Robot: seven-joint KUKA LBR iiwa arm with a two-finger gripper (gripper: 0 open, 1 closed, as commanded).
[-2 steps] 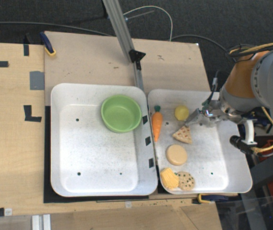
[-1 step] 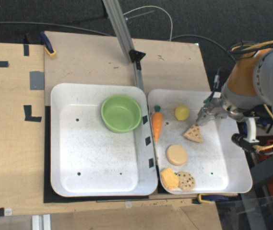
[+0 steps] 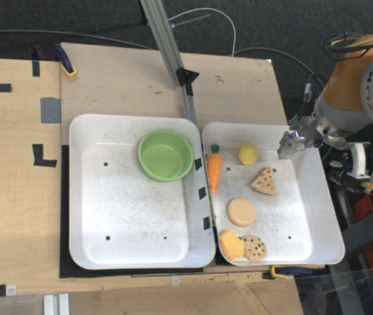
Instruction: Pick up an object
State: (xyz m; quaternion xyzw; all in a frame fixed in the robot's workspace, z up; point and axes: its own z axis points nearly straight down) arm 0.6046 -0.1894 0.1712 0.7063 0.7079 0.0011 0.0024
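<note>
The right bin [image 3: 317, 195] holds several toy foods: an orange carrot [image 3: 214, 169] along its left wall, a yellow lemon [image 3: 248, 154], a pizza wedge [image 3: 264, 182], a round beige biscuit [image 3: 241, 212], a corn piece [image 3: 232, 245] and a chocolate-chip cookie [image 3: 254, 247]. My gripper [image 3: 290, 144] hangs over the bin's upper right part, to the right of the lemon and above the pizza wedge. Nothing shows between its tips.
A green bowl [image 3: 166, 154] sits in the left bin [image 3: 94, 195] near its top right corner. A grey pole [image 3: 166, 38] slants down to the bins' shared top edge. Cables run across the board behind the bins.
</note>
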